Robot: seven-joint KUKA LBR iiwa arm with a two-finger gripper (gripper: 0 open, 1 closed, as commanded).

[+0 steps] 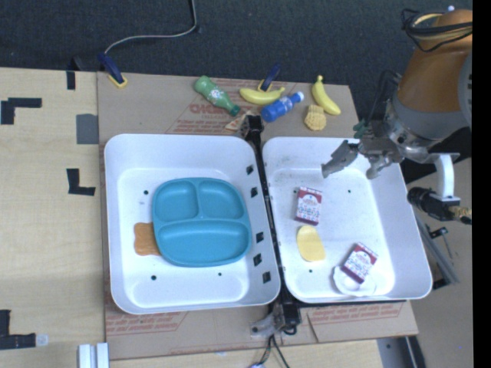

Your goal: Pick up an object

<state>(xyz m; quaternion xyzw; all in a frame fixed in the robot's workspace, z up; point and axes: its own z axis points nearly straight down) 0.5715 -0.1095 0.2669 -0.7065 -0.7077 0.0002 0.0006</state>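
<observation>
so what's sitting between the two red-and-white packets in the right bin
In the camera view, a pale yellow piece lies between the upper red-and-white packet and the lower one, slightly left of the line joining them.

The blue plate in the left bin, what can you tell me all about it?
The blue plate is a light blue tray with rounded corners that looks like smooth plastic. Raised ridges split it into three sections: two smaller ones at the far side and one long one nearer the camera. It lies flat, right way up, in the middle of the left bin. Its left edge covers part of a flat orange piece that peeks out from under it.
</observation>
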